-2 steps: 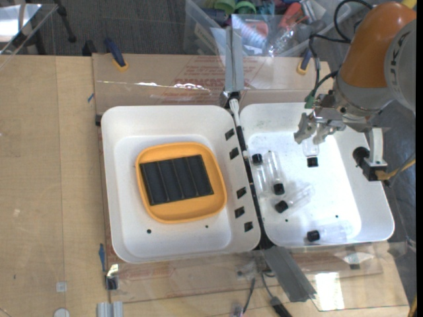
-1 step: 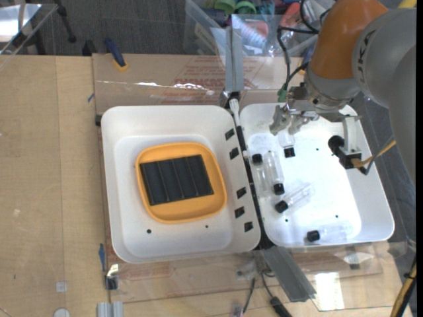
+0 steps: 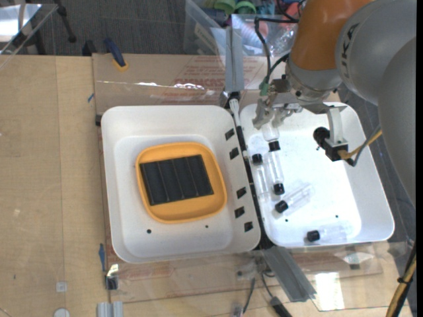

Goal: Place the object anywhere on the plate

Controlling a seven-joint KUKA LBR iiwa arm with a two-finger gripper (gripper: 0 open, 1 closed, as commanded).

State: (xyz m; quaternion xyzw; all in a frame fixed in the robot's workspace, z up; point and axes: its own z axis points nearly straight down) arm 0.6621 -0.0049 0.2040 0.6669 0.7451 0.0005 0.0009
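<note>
An orange-yellow plate [image 3: 182, 180] with a black ridged middle lies in the left bin [image 3: 125, 233]. Several clear tubes with black caps lie in the right bin [image 3: 360, 197]: one [image 3: 271, 140] just under the gripper, two [image 3: 270, 176] near the divider, one [image 3: 295, 199] in the middle and one [image 3: 329, 234] near the front edge. My gripper [image 3: 272, 113] hangs over the back left corner of the right bin, directly above the nearest tube. From this angle I cannot tell whether it touches that tube.
A row of black clips [image 3: 239, 174] runs along the divider between the bins. A clear box of colourful items [image 3: 244, 8] stands behind the bins. The grey arm [image 3: 370, 38] covers the back right of the right bin.
</note>
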